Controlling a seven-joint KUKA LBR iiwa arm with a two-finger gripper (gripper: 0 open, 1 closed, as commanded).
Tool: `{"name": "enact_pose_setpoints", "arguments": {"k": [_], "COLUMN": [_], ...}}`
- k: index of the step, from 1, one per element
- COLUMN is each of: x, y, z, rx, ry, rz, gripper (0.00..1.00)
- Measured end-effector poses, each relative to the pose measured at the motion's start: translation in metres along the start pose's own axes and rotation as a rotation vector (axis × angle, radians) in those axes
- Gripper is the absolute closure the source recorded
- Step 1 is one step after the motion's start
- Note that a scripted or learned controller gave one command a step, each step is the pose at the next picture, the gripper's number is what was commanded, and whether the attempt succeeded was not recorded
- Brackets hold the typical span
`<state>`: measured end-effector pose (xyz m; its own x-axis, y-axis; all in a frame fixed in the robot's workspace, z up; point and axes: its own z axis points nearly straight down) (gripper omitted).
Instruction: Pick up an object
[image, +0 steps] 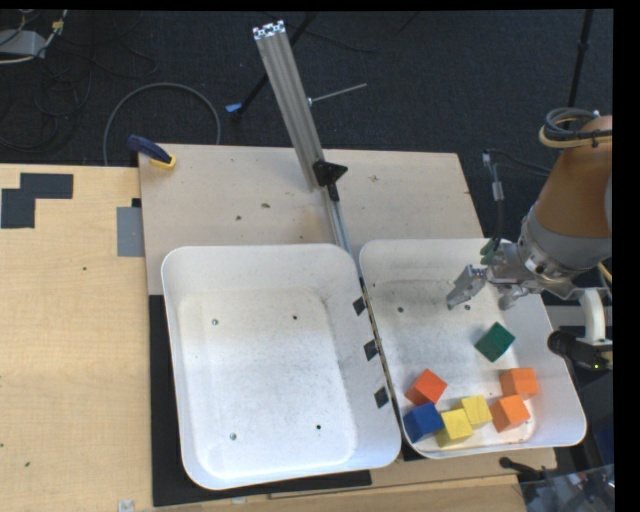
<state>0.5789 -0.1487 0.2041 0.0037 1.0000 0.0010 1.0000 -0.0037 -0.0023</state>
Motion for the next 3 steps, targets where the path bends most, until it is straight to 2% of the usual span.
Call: {"name": "enact_pose_setpoints", "arguments": {"k": [1,2,3], "x": [0.068,-0.018,0.048], "y": [0.033,-0.034,0.031], "z": [0.004,0.014,0.048], "rx": [-0.002,0.006,0.000], "ry": [0.002,-0.002,0.003], "rz": [-0.011,0.006,-0.011], "gripper": [0.00,0.00,0.00]}}
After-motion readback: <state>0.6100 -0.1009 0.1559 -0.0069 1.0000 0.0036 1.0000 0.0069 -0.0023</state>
